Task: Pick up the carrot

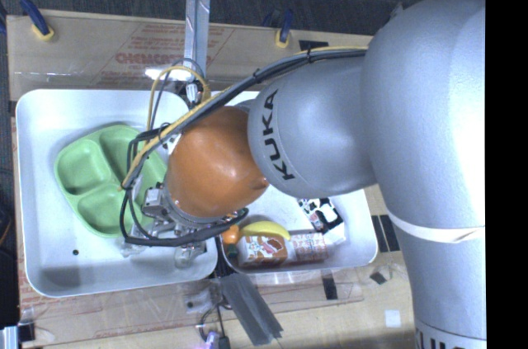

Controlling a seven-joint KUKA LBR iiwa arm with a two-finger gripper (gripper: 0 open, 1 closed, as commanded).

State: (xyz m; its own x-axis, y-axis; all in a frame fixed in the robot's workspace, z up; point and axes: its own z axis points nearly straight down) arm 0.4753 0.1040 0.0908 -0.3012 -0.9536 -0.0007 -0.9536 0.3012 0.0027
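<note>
Gripper (171, 238): low over the left bin (37, 199), at its right wall; wrapped in cables (155, 120) and half under the orange band (214, 166); open or closed, cannot tell.
Carrot (230, 237): small orange end just right of the gripper, at the right bin's (365, 244) left edge; rest hidden under the arm (371, 116).
Holding: nothing seen in the gripper.
Tray (95, 174): green, compartmented, left of the gripper; right side covered by band and cables.
Yellow item (266, 229): right of the carrot, touching it or nearly; top cut off by the arm.
Packet (272, 250): brown and red, just below the yellow item; label too blurred to read.
Carton (324, 215): black and white, further right, partly under the arm.
In the way: the arm's bulk over most of the right bin.
</note>
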